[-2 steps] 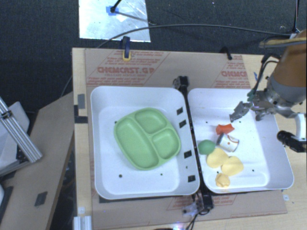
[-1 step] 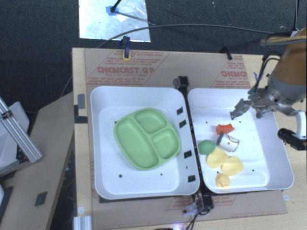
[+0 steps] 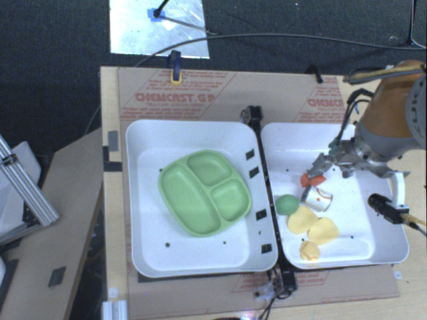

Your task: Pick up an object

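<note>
The left white bin holds a green divided plate at its centre. At 12 o'clock from it, a blue clamp grips the brown cardboard sheet on the counter. At 9 o'clock stands a metal rail.

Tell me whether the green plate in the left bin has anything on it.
Empty. The green plate lies flat in the left bin, and all three of its compartments show bare green.
</note>
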### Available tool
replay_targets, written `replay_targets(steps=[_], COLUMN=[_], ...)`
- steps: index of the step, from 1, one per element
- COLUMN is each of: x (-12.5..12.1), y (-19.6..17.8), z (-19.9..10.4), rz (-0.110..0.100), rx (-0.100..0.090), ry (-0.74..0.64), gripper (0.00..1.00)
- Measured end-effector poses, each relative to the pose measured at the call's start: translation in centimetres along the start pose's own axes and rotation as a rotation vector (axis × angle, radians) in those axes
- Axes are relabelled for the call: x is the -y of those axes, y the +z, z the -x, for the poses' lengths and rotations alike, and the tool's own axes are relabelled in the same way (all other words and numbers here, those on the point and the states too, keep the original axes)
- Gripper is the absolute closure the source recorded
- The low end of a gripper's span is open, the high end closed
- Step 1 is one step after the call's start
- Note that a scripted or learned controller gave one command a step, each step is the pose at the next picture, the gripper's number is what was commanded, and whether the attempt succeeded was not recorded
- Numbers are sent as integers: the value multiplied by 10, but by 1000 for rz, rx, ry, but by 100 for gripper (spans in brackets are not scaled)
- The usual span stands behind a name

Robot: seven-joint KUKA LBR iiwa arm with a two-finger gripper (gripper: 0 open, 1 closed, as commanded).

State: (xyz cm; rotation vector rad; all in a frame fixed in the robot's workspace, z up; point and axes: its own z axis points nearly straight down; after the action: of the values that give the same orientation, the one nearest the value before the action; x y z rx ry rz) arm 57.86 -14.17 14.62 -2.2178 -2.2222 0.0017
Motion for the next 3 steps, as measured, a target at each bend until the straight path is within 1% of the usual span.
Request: replay_targets(steps=[1, 2, 3], x=[-3, -4, -4], y=[61, 61, 50], z=[-3, -4, -3], rz=[0, 3, 6], rx=[-2, 0, 1], ry=[1, 2, 3], gripper=[0, 0, 100])
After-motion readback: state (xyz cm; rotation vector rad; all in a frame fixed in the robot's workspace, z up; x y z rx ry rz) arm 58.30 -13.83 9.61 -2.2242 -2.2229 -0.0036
